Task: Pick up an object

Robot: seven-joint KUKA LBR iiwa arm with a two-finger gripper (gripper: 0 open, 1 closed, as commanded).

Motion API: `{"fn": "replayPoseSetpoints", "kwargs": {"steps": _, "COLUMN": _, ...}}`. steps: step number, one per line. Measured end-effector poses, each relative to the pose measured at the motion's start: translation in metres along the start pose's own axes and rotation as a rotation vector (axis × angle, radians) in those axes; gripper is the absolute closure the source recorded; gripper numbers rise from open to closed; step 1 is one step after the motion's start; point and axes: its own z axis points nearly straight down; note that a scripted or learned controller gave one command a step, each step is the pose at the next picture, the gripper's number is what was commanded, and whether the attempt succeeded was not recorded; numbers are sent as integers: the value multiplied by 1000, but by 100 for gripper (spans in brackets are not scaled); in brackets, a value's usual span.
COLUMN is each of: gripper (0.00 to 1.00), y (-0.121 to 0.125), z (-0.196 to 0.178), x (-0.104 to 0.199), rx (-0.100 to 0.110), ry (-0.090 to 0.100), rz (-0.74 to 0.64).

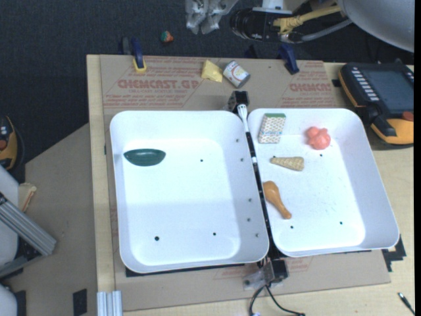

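Gripper hangs past the bench's far edge, nothing in it; fingers blurred, can't tell how far open. Right bin holds box, pink lump, cone, drumstick. Best pick: drumstick, apart from the others, grip across narrow end. Board reads "CHEMCAST GP".
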Motion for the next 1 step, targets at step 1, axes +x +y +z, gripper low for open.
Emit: {"fn": "replayPoseSetpoints", "kwargs": {"steps": 1, "gripper": 0, "y": -2, "z": 4, "x": 0, "rx": 10, "ry": -2, "rz": -2}}
